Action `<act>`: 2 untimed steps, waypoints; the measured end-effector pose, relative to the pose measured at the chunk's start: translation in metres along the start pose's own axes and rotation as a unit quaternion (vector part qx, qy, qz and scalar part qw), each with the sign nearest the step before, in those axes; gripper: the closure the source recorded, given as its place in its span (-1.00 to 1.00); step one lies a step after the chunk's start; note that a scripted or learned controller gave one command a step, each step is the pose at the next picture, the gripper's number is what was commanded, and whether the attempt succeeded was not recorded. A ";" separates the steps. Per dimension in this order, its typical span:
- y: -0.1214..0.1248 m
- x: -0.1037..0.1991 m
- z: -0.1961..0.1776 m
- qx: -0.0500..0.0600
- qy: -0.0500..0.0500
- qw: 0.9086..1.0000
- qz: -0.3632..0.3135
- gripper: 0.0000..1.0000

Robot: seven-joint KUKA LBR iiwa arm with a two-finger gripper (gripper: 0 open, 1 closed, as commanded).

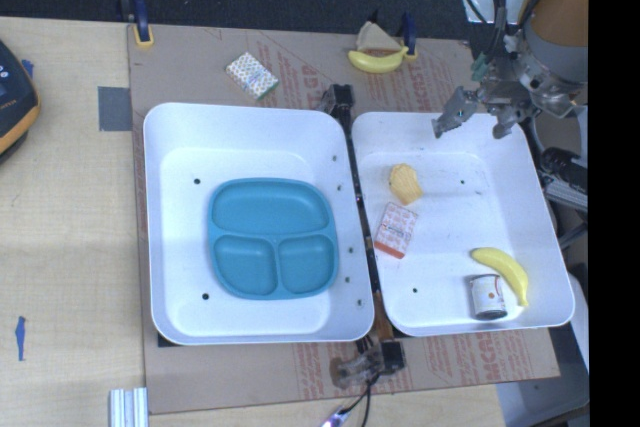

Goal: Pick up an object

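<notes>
Grey metal gripper (pixel 478 118) hangs over the far edge of the right white plastic bin (pixel 535 215), its two fingers spread wide with nothing between them. Below it I count four candidates (all lying loose): a small yellowish lump (pixel 404 182), a red-and-white flat packet (pixel 396 230), a yellow banana (pixel 502 271) and a small white can (pixel 487 296) touching it. Left bin (pixel 175 145) carries a blue divided plate (pixel 272 237).
</notes>
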State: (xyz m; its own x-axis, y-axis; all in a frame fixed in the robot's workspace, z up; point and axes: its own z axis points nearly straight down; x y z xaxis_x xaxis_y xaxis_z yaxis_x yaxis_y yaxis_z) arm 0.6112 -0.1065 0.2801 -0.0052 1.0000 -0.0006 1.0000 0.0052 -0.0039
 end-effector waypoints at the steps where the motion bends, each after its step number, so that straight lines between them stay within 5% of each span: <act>1: 0.025 0.031 0.089 0.001 0.000 1.000 0.000 -1.00; 2: 0.045 0.001 0.189 0.001 -0.001 1.000 0.001 -1.00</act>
State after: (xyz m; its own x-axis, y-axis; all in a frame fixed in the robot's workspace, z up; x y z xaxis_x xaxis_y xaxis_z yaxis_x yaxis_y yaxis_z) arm 0.6553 -0.1052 0.0907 -0.0041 1.0000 -0.0020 1.0000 0.0041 -0.0064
